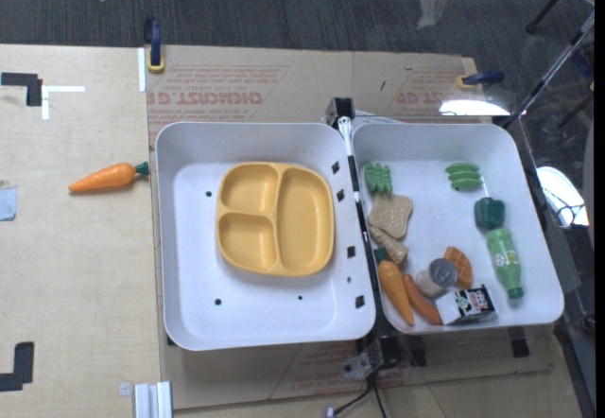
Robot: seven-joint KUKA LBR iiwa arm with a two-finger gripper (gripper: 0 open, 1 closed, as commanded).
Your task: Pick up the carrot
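**Carrot** (393, 291): lying in the right bin (518, 149), at its near-left corner, close beside the wall dividing the bins. The long axis is running steeply from upper left to lower right. The thick end is pointing up toward the bread (390, 215) and the tip toward the near wall.

**Second carrot** (422, 302): a redder one, lying parallel against the first carrot's right side and touching a can (440, 272).

**Stray carrot** (104, 178): sitting on the bench left of the left bin (180, 246). Its axis is nearly level, its green top pointing at the bin and its tip pointing left.

**Gripper** (437, 0): hanging blurred beyond the bins' far edge, well apart from every carrot. Whether it is released or clenched cannot be told.

**Step in hand:** approaching, nothing grasped yet. The bin carrot is probably the target.

**Handling note:**
- Descend over its middle.
- Close across the narrow width, square to the long axis.
- The crowding wall and second carrot are leaving little room, so a centred, vertical entry is looking safest.
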